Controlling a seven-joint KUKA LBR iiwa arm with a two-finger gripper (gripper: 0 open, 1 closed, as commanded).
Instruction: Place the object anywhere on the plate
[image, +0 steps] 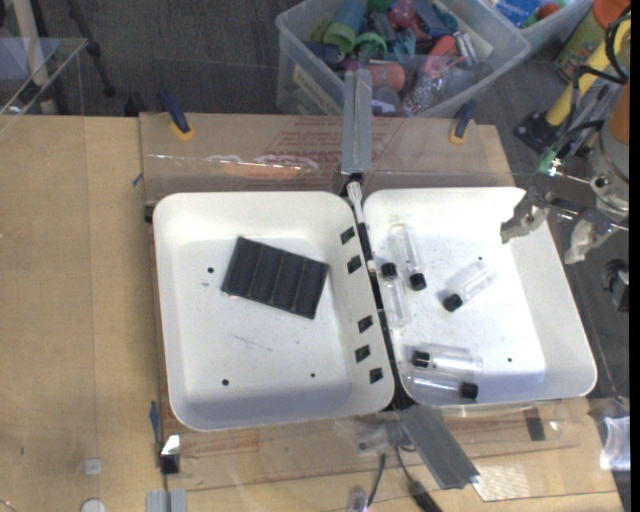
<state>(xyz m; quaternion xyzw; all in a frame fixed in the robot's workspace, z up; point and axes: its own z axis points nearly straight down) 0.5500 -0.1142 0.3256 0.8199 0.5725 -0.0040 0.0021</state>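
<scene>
Bench: pale wooden bench (70, 300) under two shallow white bins.
Plate: dark ribbed rectangular plate (275, 277), left bin (200, 380).
Objects: clear black-capped plastic vials (466, 284), right bin (560, 350).
Me: my gripper (545, 225) beyond the vials, jaws spread, nothing grasped.
Behind: clear tote of coloured toys (400, 45).

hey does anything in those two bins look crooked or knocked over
The dark ribbed rectangular plate lies askew in the left white bin. In the right white bin, clear black-capped vials lie scattered on their sides.

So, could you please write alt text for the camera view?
Two shallow white bins sit side by side: the left bin holds a dark ribbed plate, the right bin holds several clear vials with black caps. The gripper hovers over the right bin's far right corner.
</scene>
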